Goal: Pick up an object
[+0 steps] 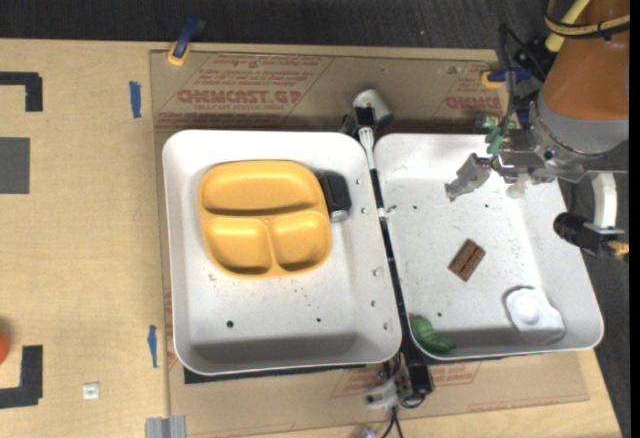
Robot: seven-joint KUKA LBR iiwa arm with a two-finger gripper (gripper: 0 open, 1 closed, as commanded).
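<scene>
In the left bin [190, 226] lies a yellow three-compartment tray [265, 216], with a small black object [335, 194] touching its right side. The right bin [420, 161] holds a brown rectangular block [466, 260] near its middle. A white round-topped object [530, 310] sits at its front right, and a green object [432, 334] lies in its front left corner. My gripper [478, 171] hangs over the back part of the right bin, above and behind the brown block, with nothing seen in it.
The arm's grey and orange body [590, 76] fills the right back corner, with cables beside it. A blue clamp [185, 38] and a white fitting [368, 106] sit on the board behind the bins. A wall divides the two bins.
</scene>
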